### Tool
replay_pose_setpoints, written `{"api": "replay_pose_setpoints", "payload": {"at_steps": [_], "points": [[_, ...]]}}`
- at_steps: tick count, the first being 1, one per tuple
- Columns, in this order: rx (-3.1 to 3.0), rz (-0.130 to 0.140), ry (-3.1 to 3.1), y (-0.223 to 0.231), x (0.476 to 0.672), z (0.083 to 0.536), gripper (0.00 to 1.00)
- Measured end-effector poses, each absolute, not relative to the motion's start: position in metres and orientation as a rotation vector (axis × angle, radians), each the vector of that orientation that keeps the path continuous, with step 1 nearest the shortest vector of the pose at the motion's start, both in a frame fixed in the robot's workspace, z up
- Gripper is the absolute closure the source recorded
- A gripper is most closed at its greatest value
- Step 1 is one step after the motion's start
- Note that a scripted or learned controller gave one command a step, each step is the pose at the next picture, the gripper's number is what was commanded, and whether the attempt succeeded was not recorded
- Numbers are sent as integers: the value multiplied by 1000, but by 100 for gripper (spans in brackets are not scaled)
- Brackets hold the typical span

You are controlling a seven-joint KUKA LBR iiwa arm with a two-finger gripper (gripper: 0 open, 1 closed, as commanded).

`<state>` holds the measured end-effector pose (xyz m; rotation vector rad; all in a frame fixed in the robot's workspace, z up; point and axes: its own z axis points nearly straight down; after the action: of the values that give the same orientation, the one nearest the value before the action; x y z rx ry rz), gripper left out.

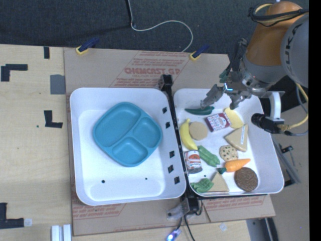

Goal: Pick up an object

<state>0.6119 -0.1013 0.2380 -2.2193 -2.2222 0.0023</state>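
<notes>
Gripper (221, 98) hangs fingers spread, nothing between them, above right bin (275, 157) far edge. Nearest target: purple packet (217, 121) just below. Descend straight, straddle it, avoid banana (186, 134) beside.

You see even, bright overhead light with soft shadows. The white bins (80, 149) wash out slightly; the arm (281, 29) at two o'clock looks mildly blurred.

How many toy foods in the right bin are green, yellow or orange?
Green: 3 - flat dark green pod, bumpy green plastic pickle, leafy green plastic piece
Yellow: 2 - yellow plastic banana, yellow plastic lemon
Orange: 1 - orange plastic carrot
Total: 6
</notes>
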Motion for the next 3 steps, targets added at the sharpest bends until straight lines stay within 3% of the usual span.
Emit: {"api": "replay_pose_setpoints", "payload": {"at_steps": [1, 2, 3], "points": [[-2209, 10, -2218, -46, 557, 180, 0], [-2215, 6, -2218, -17, 487, 195, 0], [-2216, 5, -2220, -18, 489, 204, 100]]}}
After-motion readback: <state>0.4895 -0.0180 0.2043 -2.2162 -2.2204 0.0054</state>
